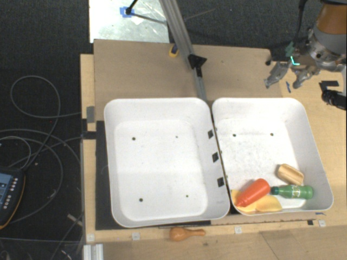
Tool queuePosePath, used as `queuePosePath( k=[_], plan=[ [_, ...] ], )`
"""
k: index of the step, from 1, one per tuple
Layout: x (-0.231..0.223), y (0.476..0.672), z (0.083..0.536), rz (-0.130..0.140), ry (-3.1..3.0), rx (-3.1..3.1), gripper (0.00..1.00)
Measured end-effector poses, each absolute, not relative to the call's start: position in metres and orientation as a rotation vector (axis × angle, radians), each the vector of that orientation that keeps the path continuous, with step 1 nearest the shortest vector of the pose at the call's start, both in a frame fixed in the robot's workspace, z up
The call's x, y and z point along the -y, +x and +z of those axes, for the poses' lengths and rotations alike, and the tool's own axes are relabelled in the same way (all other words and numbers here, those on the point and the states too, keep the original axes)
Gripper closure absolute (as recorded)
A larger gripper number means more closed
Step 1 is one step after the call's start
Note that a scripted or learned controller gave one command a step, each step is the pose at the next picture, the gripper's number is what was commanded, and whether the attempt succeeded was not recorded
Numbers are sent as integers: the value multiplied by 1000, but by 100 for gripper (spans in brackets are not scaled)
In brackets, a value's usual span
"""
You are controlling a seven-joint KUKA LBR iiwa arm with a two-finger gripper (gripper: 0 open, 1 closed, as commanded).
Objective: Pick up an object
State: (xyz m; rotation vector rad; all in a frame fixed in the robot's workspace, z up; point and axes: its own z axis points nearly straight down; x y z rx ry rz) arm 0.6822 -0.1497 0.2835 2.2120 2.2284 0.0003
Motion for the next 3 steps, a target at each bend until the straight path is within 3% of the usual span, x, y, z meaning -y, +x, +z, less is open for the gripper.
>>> queuePosePath(
  k=[3],
  plan=[
    [150,671,138,-3,2222,-2224,0]
  ],
)
